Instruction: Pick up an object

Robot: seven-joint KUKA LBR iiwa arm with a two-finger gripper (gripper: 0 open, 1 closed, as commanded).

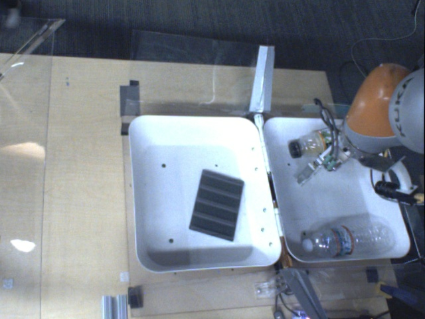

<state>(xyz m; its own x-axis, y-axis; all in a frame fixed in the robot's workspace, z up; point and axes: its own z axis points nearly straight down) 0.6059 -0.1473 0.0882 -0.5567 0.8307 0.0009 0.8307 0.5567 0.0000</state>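
The gripper is seen low over the right bin, in its far half and nearer the edge it shares with the left bin than its right edge, with the arm carried in over the right bin's far right corner. The thing judged to be in hand is the small clear bottle, which lies just beside the gripper, on the side toward the bin's far edge and a little toward the shared edge. Its long axis is laid roughly across the bin, parallel to the far edge, and its dark cap is turned toward the shared edge. Whether the bottle is touched by the gripper or merely passed close by cannot be settled, since the two overlap in a tangle of clear plastic, wiring and glare. Whether the gripper is open or closed cannot be told either, and no hold on the bottle can be claimed. A large clear bottle with a blue label is laid along the right bin's near edge, well apart from the gripper, and its outline is partly lost against the white wall. A dark ribbed block is set at a slant near the middle of the left bin, farther off again.
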